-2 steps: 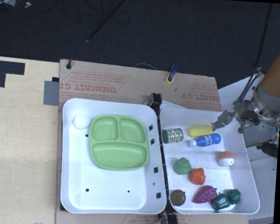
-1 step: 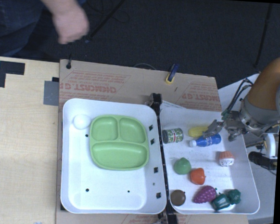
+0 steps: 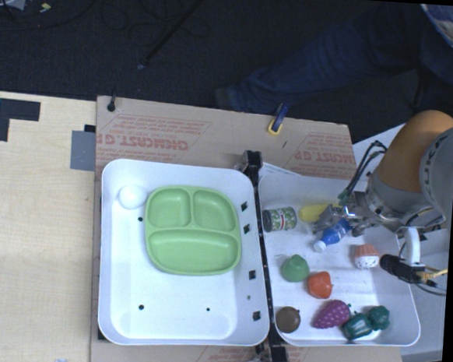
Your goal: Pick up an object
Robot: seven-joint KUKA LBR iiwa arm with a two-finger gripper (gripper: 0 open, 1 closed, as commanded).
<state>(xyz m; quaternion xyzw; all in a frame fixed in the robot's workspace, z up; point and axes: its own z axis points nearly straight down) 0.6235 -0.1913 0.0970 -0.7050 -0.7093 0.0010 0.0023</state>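
The left bin (image 3: 115, 300) holds a small white ball (image 3: 131, 197) in its far left corner. Just to the right of the ball lies a green divided plate (image 3: 193, 231), with two small compartments on its far side and one long one on its near side. The plate sits toward the far half of this bin, and its right rim comes close to the black clips (image 3: 256, 241) that run down the joint between the two bins.

The right bin (image 3: 402, 332) carries the loose objects. At its far left, just past the joint, a small green-labelled can (image 3: 279, 218) lies on its side. To the right of it a yellow piece (image 3: 312, 213) lies near the far wall. Nearer, a round green fruit (image 3: 295, 268) sits beside an orange-red one (image 3: 320, 284), the two close together. Along the near wall a brown round item (image 3: 287, 319) lies at the left, then a purple bunch of grapes (image 3: 331, 313), then a dark green toy (image 3: 366, 322) just beside the grapes. A small white and red piece (image 3: 366, 257) lies further right, apart from the others.

The gripper (image 3: 342, 218) hangs over the far middle of the right bin, with the grey arm and its orange band (image 3: 414, 152) rising behind it to the right. A blue and white bottle (image 3: 331, 236) lies tilted right at the gripper's tip, touching or nearly touching it. Whether the gripper is apart or together cannot be told from this view, nor whether the bottle is clamped.
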